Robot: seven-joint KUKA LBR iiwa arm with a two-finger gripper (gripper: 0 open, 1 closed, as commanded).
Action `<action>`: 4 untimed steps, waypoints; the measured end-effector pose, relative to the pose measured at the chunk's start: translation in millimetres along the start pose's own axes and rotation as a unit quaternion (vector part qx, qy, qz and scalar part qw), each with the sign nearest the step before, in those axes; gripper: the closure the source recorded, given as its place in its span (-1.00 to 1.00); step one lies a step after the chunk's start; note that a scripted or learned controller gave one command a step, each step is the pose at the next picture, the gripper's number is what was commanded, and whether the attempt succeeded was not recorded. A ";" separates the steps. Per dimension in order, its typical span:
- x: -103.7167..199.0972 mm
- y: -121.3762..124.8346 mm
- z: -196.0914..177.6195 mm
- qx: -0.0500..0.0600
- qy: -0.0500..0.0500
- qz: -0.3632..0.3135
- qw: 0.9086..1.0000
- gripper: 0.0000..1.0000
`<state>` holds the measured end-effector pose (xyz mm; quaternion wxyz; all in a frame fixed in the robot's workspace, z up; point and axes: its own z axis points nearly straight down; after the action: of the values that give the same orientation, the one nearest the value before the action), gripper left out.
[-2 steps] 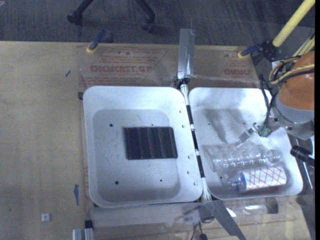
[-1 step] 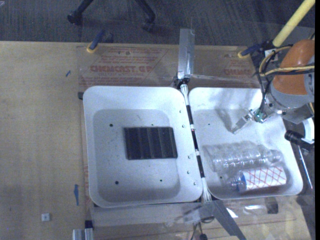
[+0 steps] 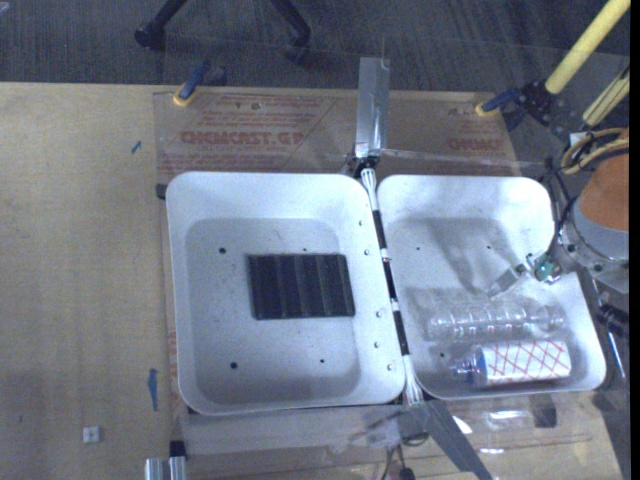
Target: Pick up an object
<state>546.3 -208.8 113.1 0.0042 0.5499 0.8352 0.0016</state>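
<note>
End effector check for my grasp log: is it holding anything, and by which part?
Nothing is held. The end effector hangs above the clear plastic bottle in the right bin, nothing between its fingers.

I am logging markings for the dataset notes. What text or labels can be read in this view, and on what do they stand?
Red lettering on the clear sheet behind the left bin: too blurred to read.
More red print right of the post: too blurred.
Red-patterned tube in the right bin: no legible words.

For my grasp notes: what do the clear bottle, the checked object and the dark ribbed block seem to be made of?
Clear bottle: likely thin glossy plastic, see-through with ridges. Checked object: perhaps printed paper or film wrapping, red lattice on white; unsure. Dark ribbed block: matte black, maybe rubber or foam; no shine.
</note>
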 end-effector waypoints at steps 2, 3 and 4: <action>20.0 90.4 25.6 -0.001 0.000 -0.123 0.992 -1.00; 66.6 130.3 25.5 -0.001 0.000 -0.143 0.990 -1.00; 34.3 143.1 26.6 0.007 0.010 -0.083 0.996 -1.00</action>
<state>664.4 -120.7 87.4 -0.0082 0.4782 0.8782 0.0005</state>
